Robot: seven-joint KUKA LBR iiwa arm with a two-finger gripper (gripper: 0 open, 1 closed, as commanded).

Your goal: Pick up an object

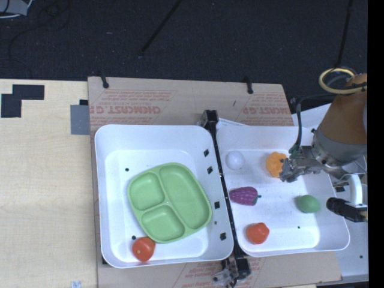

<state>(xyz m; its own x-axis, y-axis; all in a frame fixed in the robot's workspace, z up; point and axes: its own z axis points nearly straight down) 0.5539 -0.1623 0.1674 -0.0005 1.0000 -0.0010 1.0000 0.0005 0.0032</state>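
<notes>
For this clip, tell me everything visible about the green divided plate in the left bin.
The green divided plate is pale green and looks like moulded plastic, with rounded corners and three compartments: two smaller ones on one side and a longer one beside them. It lies flat, turned at an angle, on the floor of the left bin, towards its front. Its compartments hold nothing. A red tomato-like object sits by its near-left corner, close enough that contact cannot be judged.

pale wooden bench (pixel 42 185) below dark carpet (pixel 180 29) strewn with cables (pixel 162 23).
</notes>
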